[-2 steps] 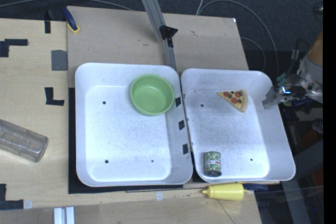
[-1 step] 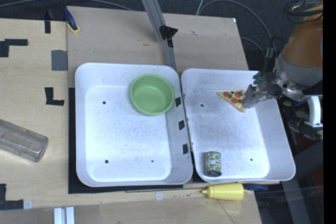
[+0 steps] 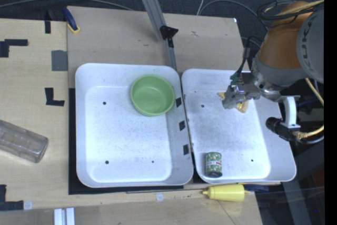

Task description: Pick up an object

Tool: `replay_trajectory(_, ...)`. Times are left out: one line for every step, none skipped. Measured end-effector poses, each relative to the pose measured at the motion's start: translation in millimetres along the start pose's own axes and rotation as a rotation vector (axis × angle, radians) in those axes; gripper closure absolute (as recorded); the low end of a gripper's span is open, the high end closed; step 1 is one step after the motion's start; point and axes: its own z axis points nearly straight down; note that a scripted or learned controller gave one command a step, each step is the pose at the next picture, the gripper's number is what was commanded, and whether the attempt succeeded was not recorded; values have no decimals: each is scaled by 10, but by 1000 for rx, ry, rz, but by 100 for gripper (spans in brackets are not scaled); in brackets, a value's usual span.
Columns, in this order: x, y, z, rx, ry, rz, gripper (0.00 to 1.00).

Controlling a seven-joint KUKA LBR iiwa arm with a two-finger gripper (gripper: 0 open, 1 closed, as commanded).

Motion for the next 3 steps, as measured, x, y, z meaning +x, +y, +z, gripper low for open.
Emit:
replay_trajectory(622,-15,-48,0,1,-2,100)
replay_trajectory(1229,120,-41,0,1,-2,100)
replay_trajectory(1716,79,-98,0,0,-1,100)
